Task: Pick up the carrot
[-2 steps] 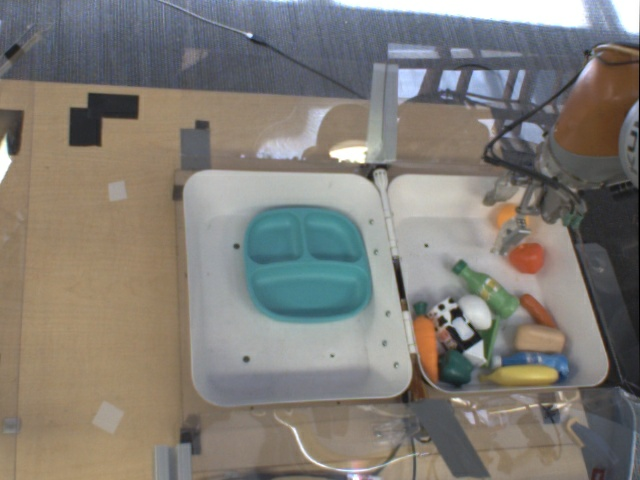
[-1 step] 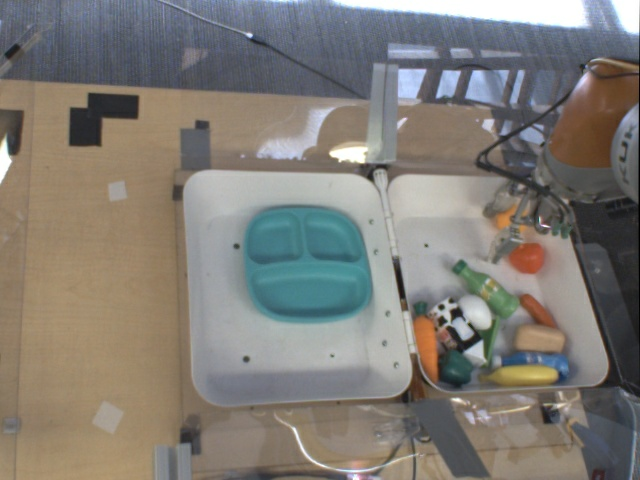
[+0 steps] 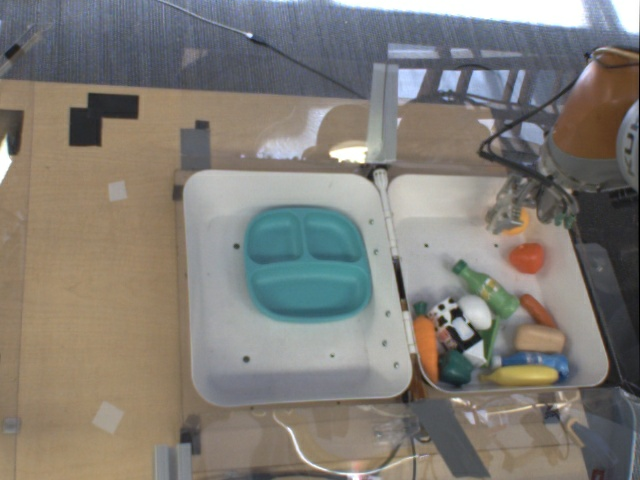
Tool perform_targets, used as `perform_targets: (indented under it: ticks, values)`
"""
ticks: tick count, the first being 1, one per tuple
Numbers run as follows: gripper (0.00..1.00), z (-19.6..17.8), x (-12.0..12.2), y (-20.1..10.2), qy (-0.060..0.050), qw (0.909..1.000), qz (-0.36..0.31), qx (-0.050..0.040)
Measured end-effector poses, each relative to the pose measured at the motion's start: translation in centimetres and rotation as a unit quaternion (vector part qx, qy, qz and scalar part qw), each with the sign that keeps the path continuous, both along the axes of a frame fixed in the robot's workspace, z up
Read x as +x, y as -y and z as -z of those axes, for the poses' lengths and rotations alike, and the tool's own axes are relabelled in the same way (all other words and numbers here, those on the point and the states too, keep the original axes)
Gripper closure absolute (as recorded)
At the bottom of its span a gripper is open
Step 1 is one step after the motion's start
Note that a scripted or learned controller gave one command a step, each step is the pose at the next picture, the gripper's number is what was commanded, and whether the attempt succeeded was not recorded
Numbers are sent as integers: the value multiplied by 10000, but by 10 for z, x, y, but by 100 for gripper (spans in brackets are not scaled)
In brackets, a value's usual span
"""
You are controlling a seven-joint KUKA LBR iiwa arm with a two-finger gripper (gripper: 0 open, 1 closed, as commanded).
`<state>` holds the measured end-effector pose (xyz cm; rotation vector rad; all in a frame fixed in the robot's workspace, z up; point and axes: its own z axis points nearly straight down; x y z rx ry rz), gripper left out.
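**Carrot: bottom-left corner of the right bin, well apart from the gripper**

Item 1. The long orange toy carrot (image 3: pixel 427 347) with a green stub at its top: I see it lying lengthwise against the left wall of the shallow white right-hand bin (image 3: pixel 592 340), near the bottom corner. It sits just beside a black-and-white cow figure (image 3: pixel 462 320) and a dark teal rounded piece (image 3: pixel 455 368).

Item 2. The metal two-finger gripper (image 3: pixel 525 208): it hangs at the upper right of the same bin, diagonally across from the carrot. Whether it is open or closed I cannot tell from here. A small yellow-orange piece (image 3: pixel 515 227) shows just under it; whether they touch is unclear.

Item 3. Other contents of the right bin: a round red-orange tomato-like ball (image 3: pixel 527 258), a green plastic bottle (image 3: pixel 486 287), a tan bread-like block (image 3: pixel 540 339), a yellow banana (image 3: pixel 520 375).

Item 4. The shallow white left-hand bin (image 3: pixel 215 358): it holds a teal three-compartment plastic tray (image 3: pixel 306 263).
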<state>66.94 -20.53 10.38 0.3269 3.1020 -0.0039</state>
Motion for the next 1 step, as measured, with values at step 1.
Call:
perform_targets:
  ticks: [1]
  values:
    - [100, -30, -13, -42, -47, 9859, 1673, 47]
